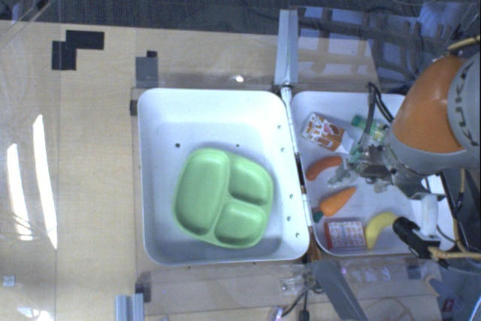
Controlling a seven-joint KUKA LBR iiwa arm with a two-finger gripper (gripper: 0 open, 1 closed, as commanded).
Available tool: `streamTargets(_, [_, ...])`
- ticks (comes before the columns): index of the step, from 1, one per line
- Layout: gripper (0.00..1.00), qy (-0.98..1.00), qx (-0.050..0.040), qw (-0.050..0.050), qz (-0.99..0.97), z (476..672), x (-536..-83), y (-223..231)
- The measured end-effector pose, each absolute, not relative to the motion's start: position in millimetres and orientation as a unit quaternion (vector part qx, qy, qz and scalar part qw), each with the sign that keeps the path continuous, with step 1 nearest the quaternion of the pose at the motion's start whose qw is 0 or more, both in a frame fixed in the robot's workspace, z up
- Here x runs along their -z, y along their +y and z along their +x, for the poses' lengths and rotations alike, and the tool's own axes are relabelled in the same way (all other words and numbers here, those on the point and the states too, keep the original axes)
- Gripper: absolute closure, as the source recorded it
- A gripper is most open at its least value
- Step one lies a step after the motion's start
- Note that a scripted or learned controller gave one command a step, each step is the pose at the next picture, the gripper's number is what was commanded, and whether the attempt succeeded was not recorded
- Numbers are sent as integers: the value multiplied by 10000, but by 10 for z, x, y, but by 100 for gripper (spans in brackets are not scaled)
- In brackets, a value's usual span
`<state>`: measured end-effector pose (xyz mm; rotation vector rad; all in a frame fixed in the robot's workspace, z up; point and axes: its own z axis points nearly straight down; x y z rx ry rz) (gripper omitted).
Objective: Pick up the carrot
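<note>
The small orange carrot with a green stub at its blunt end [337, 200] lies in the right-hand shallow white bin [316, 237], tilted, with its pointed tip up toward the right and its green end down toward the left, close to the wall that the two bins share. Just above the carrot lies a short orange-red sausage-shaped piece [324, 165], and above that again, near the top of the same bin, a small white carton printed in orange and red [322, 131] sits at a slant. Below the carrot, against the near wall, rests a small flat box with a red and grey printed face [345, 234], and just to the right of that box, touching or nearly touching it, a yellow banana [379, 226] curves upward. A green item [367, 125] shows to the right of the carton, partly hidden by the arm. The grey arm with its orange band [430, 116] reaches in above and to the right of the carrot, and its two-finger gripper [350, 171] hangs just above the carrot's pointed tip, beside the sausage-shaped piece; whether its pincer is spread or pressed together I cannot tell, as the metal parts blur into each other. To the left of the carrot, across the shared wall, the other shallow white bin [165, 116] holds a light green plastic plate with three compartments [222, 197].
</note>
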<state>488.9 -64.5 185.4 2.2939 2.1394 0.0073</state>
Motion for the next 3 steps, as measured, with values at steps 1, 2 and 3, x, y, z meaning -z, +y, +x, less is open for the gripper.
streamTargets(1, [0,7167,-51,51,6974,4915,-895,-828])
streamTargets(2, [100,7177,-84,84,6962,4952,-1018,-817])
streamTargets(3, [100,6615,-22,15,7499,4884,-1850,69])
